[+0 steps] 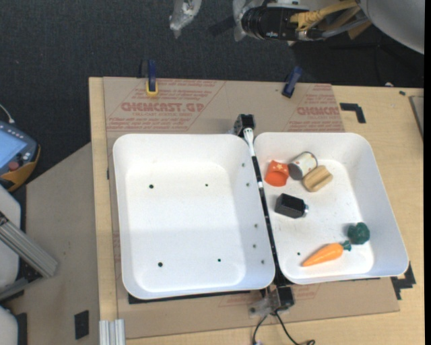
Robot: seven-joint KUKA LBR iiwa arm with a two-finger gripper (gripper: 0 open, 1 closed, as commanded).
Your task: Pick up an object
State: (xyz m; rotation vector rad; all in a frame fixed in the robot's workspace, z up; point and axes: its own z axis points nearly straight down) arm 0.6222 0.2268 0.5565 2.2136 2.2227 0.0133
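Above the bins' far edge, the arm hangs clear.

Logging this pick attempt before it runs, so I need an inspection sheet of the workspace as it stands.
Surface: cardboard sheet under two white bins; left bin, right bin.
Job's things: all in the right bin: orange cup, small can, tan roll, black block, toy carrot with green top.
Clutter: two blue clamps on the cardboard's far edge.
Grippers: end effector blurred at the top edge, away from the bins; finger state unclear.
Cables: a wire trails from the near clip between the bins.
Surroundings: dark carpet; a blue-screened device at the left edge.
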